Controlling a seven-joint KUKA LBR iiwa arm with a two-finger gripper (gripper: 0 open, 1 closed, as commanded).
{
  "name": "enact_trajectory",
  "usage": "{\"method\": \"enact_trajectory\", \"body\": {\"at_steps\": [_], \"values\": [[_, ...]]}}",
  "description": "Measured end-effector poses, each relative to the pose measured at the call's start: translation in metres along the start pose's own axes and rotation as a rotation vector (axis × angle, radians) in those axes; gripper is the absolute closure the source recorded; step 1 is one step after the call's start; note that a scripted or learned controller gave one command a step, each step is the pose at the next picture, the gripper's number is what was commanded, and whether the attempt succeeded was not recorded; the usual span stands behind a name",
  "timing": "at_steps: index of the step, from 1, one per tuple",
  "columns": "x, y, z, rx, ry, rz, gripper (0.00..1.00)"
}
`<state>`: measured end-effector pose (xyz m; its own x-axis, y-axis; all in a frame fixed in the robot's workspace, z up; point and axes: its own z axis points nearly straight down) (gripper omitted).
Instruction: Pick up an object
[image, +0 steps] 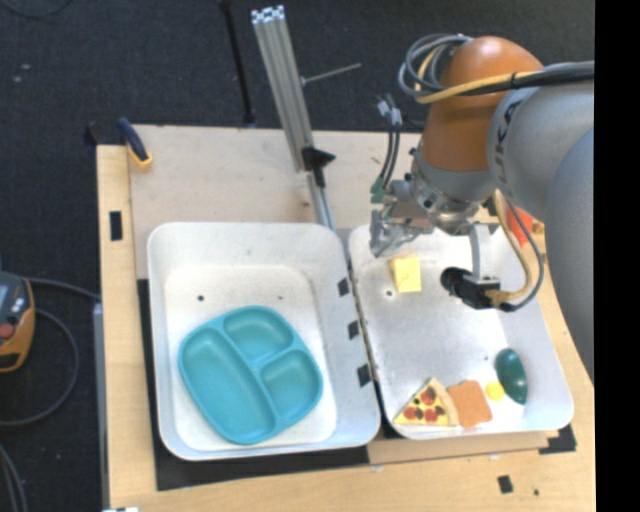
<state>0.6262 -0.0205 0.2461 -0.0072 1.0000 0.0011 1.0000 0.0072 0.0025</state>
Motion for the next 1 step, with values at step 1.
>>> {"method": "enact_trajectory", "body": {"at_steps": [1], "values": [[0.0498, 0.0230, -0.0088, -0.001, 0.001, -0.001, 1.00]]}}
